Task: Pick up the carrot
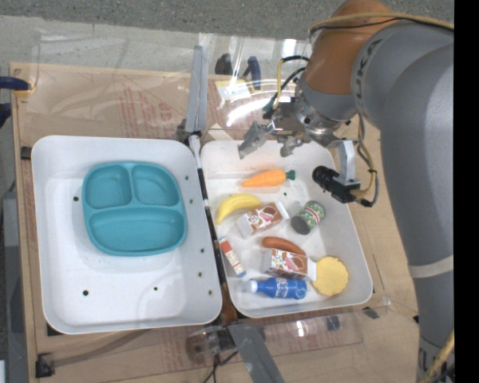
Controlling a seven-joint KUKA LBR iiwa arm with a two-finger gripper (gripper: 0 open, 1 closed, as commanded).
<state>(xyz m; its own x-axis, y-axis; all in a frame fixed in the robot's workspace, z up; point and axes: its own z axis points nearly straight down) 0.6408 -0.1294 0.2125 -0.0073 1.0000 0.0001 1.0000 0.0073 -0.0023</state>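
Note:
An orange carrot point(264, 179) with a green top lies in the upper part of the right bin point(353, 238), pointing left. My gripper point(269, 142) hangs just above and behind it, near the bin's far edge. Its two fingers point(251, 141) are spread apart with nothing between them. The carrot lies free on the bin floor, a short way in front of the fingertips.
The right bin also holds a banana point(237, 205), a small carton point(263, 218), a dark can point(308, 216), a sausage point(283, 246), a blue bottle point(279, 288), a yellow round piece point(332, 275). The left bin point(56, 238) holds a teal divided plate point(134, 207).

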